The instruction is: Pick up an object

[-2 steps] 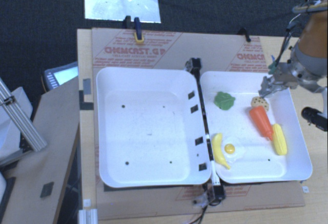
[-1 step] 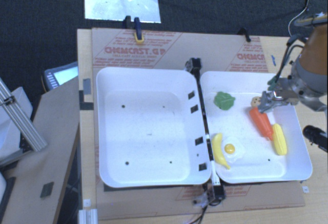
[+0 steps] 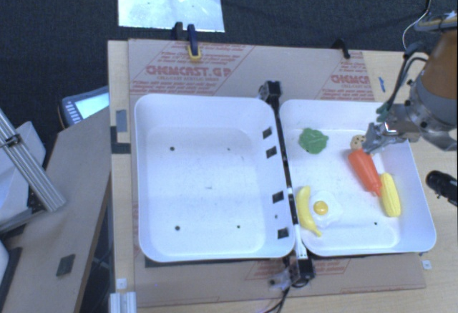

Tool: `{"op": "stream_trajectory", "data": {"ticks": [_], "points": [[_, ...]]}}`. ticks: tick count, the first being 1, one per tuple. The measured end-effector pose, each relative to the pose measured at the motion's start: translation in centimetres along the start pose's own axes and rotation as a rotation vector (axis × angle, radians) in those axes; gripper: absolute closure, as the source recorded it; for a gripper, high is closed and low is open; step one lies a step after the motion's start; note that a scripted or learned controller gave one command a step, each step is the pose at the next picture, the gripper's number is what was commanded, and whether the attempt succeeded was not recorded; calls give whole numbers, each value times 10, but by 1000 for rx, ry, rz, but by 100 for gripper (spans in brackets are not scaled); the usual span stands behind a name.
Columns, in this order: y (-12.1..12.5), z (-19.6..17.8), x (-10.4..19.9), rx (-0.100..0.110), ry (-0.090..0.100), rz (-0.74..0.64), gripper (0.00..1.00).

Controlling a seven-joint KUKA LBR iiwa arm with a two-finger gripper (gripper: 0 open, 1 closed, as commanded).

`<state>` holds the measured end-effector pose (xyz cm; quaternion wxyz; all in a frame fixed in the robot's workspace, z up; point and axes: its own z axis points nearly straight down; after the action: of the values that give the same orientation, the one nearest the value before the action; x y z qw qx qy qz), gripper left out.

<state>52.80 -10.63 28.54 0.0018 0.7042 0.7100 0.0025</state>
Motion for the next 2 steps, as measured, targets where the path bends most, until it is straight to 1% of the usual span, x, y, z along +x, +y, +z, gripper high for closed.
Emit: {"op": "stream_trajectory", "data": {"ticks": [2], "points": [[2,-21,1,-6,0,-10,100]]}}
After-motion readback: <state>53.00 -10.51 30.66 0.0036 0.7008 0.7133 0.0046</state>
